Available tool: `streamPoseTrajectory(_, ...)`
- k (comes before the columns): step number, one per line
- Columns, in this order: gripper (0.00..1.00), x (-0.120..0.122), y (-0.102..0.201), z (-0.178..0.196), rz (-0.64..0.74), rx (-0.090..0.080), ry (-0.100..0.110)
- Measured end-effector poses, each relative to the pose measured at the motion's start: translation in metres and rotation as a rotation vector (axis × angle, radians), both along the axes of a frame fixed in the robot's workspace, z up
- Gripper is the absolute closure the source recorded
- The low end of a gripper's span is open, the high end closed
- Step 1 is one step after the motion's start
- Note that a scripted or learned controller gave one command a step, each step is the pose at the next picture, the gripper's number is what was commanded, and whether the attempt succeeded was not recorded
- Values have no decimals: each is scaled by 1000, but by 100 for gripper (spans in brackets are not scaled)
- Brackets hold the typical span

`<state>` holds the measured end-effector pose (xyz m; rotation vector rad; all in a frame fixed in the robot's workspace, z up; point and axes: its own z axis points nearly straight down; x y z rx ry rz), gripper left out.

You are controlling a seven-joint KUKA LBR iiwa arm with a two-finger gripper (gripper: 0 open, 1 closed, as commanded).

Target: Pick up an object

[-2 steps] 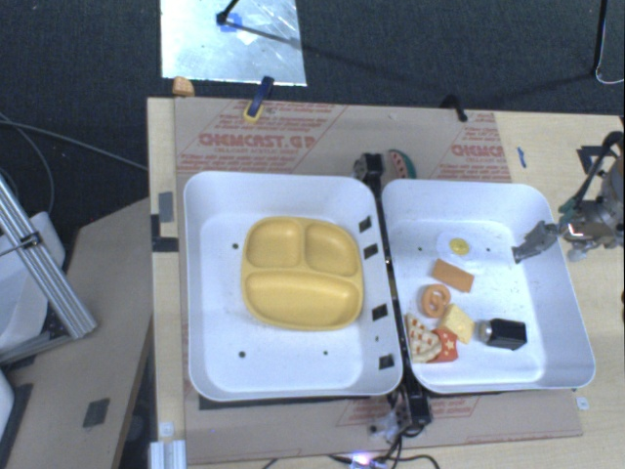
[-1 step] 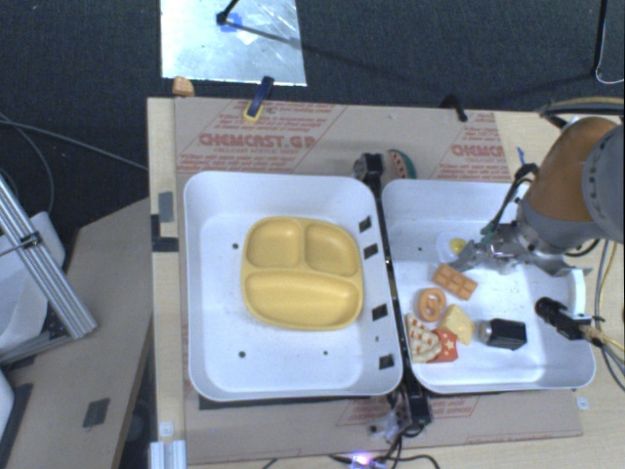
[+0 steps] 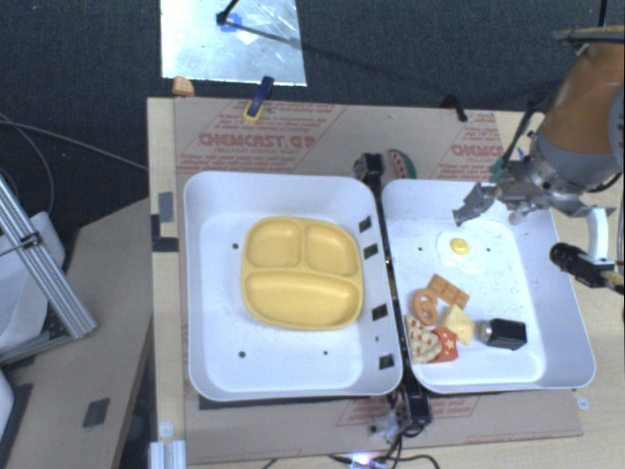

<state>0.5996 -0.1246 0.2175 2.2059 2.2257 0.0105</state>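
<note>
Bench: cardboard sheeting (image 3: 293,140) is lying under two shallow white plastic bins, with dark carpet showing beyond it.
Left bin: the left white bin (image 3: 210,262) is holding a yellow three-compartment plastic plate (image 3: 301,272), sitting flat near its middle.
Right bin: the right white bin (image 3: 562,350) is carrying the candidates, namely a toy fried egg with a yellow yolk (image 3: 457,247), a brown waffle-like square (image 3: 447,290), a pretzel-shaped piece (image 3: 425,308), a pale yellow cheese-like wedge (image 3: 459,326), a red-and-white crumbly piece (image 3: 430,345) and a small black block (image 3: 505,333).
Gripper: the grey two-finger gripper (image 3: 472,209) is hanging over the far edge of the right bin, just beyond the egg; whether it is spread or closed I cannot tell.
Target choice: the black block is looking like the easiest pick, since it is standing apart from the clustered food pieces and is thick enough to pinch; the egg is lying nearest but looks too flat.
Approach: descending straight down and straddling the block's short sides should be working best.
Risk: nudging the cheese wedge just beside it.
</note>
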Motion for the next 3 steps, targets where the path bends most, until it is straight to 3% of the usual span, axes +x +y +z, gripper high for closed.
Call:
streamPoseTrajectory(1,0,12,87,41,3,1,3)
streamPoseTrajectory(2,0,52,130,94,1,2,1)
streamPoseTrajectory(3,0,-5,179,44,-4,1,13)
